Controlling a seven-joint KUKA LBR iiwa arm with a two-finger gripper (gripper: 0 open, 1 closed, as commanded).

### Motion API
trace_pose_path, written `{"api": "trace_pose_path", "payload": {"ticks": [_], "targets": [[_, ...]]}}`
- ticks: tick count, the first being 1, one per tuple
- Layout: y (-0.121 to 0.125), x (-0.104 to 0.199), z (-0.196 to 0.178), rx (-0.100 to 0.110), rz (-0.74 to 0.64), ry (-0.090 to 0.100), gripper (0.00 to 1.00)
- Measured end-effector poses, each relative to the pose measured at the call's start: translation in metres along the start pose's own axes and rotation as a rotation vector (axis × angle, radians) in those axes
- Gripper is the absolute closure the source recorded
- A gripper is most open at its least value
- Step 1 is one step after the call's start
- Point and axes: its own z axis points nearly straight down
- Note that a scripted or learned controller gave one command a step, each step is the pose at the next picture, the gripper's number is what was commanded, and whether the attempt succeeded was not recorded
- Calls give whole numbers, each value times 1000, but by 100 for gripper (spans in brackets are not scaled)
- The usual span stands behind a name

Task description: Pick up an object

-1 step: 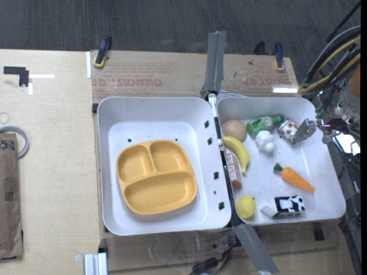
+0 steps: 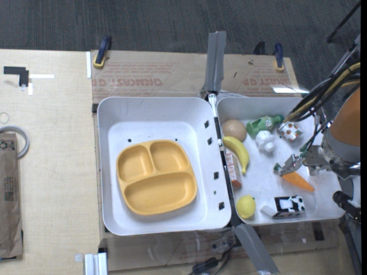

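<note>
The left white shallow bin (image 2: pixel 109 171) holds a yellow three-part plastic plate (image 2: pixel 156 176). In the right white bin (image 2: pixel 321 215) lie a yellow banana (image 2: pixel 239 152), a lemon (image 2: pixel 245 206) and an orange carrot (image 2: pixel 298 180). The pincer (image 2: pixel 291 165) touches the carrot; its opening I cannot tell.

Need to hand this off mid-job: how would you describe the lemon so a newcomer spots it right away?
Look in the right-hand white bin, along its near edge at the left corner. The lemon sits there, below the banana. It is round and stubby, where the other yellow fruit is long and curved.
</note>
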Motion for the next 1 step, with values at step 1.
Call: {"api": "trace_pose_path", "payload": {"ticks": [1], "targets": [[-1, -1, -8, 2, 3, -1, 100]]}}
